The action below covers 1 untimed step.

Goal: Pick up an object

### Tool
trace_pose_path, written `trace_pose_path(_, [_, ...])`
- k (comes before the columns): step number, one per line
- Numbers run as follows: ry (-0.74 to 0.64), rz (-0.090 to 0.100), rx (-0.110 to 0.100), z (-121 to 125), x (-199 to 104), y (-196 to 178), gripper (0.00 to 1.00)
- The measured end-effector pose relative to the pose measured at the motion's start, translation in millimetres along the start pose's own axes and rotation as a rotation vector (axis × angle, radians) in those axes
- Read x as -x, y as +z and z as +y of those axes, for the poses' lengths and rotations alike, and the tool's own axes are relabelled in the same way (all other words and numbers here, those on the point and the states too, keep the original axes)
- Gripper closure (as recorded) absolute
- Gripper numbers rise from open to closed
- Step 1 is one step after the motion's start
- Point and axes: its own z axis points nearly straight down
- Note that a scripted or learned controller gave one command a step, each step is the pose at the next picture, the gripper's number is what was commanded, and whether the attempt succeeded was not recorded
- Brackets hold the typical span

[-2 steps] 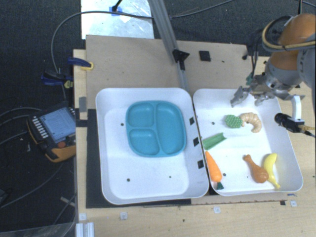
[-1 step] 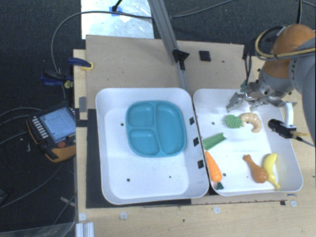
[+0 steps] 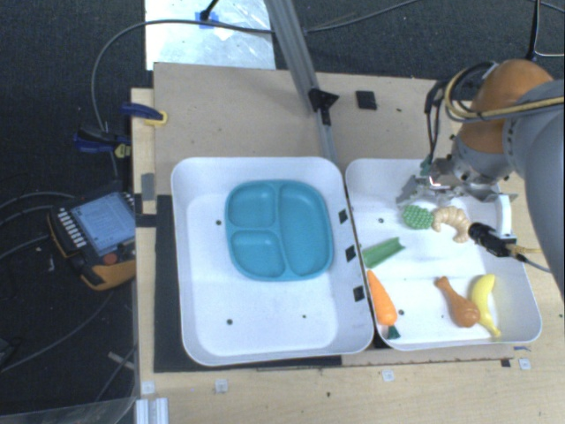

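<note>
1. Gripper (image 3: pixel 430 186) sits low over the far end of the right bin (image 3: pixel 530 325). You can't tell from this angle whether the jaws are spread or closed; nothing is visibly held between them.
2. Closest candidates: a green ridged toy (image 3: pixel 418 215) just under the gripper, touching or nearly touching a tan croissant-shaped toy (image 3: pixel 452 220) on its right.
3. Handling guess: both look like light, stiff plastic play food. The ridges on the green one should give some bite; the croissant is curved and smooth, so likely to slip. Pinch the green piece across its short width.
4. Risk: the two are crowded, so a finger may land on the croissant and shove both.
5. Other options in the same bin: green pod (image 3: pixel 382 253) and carrot (image 3: pixel 381 299) by the left wall, drumstick (image 3: pixel 456 302) and banana (image 3: pixel 485 300) near the near-right corner.
6. Room: the carrot hugs the left wall, poor finger clearance there. The bin's middle floor is open, good for descent.
7. Left bin (image 3: pixel 199 325) holds a blue divided plate (image 3: pixel 279 230), well apart from the gripper.
</note>
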Motion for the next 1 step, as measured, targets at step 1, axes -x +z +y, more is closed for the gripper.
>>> trace_pose_path(1, [-0.002,-0.002,0.006,2.0,0.3,-14.2,1.00])
